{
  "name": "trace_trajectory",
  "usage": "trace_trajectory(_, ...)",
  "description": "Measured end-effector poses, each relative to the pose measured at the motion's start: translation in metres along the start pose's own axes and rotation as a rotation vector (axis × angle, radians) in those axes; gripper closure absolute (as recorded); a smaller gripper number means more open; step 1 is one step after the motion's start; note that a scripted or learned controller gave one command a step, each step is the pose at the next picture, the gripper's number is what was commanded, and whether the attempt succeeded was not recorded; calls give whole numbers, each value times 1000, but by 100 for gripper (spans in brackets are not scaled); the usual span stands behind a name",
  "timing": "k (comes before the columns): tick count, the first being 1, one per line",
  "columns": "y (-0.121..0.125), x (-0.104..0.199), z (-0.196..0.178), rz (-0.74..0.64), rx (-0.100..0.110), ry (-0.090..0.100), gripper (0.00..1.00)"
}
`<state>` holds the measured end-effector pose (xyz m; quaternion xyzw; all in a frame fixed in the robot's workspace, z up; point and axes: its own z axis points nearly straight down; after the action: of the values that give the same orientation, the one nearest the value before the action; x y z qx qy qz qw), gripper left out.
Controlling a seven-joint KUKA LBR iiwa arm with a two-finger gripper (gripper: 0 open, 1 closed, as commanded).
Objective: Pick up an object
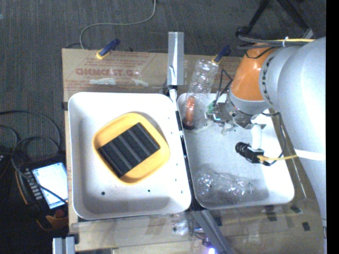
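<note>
Jaws (pixel 225 121) over right bin (pixel 280 194), seemingly near clear bottle (pixel 197 89).

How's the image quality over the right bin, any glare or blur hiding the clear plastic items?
Camera view: soft, slightly blurred overall; the clear bottle and crumpled clear plastic nearly blend into the bright right bin; the arm's pale housing is overexposed; the yellow-and-black object reads clearly.
</note>
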<state>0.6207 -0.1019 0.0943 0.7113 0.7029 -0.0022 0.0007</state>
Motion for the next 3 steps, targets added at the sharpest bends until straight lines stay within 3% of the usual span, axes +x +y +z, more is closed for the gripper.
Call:
trace_trajectory(1, 47, 30, -91, -68, -3, 1, 0)
trace_trajectory(2, 47, -16, -103, 86, -1, 2, 0)
trace_trajectory(3, -55, -30, -133, -230, -2, 3, 0)
